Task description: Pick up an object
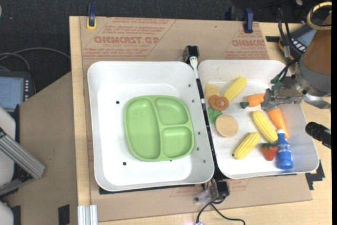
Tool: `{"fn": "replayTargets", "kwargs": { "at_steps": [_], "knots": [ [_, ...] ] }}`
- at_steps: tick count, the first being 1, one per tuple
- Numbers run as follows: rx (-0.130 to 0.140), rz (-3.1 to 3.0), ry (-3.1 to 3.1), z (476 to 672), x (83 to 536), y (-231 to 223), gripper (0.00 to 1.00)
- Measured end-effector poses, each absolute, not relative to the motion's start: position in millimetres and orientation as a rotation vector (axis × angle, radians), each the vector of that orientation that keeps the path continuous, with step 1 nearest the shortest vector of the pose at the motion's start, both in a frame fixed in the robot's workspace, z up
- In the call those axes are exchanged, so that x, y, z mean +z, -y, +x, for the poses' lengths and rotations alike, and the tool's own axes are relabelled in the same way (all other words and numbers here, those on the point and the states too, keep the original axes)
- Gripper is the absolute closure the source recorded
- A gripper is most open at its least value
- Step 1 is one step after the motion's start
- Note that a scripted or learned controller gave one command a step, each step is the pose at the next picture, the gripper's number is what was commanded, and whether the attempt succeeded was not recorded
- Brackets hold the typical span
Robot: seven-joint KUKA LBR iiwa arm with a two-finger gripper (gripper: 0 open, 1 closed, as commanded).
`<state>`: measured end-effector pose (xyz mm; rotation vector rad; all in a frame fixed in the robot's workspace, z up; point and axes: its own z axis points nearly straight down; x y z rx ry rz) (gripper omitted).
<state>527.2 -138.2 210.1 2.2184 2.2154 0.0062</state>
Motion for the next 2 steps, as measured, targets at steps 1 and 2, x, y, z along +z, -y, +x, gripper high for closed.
{"fn": "replayTargets", "kwargs": {
  "at_steps": [1, 2],
  "knots": [
    [0.003, 2.218, -2.216, 537.5, 245.4, 158.4, 1.00],
    [0.001, 2.221, -2.220, 536.7, 243.1, 157.6, 0.00]
  ]
}}
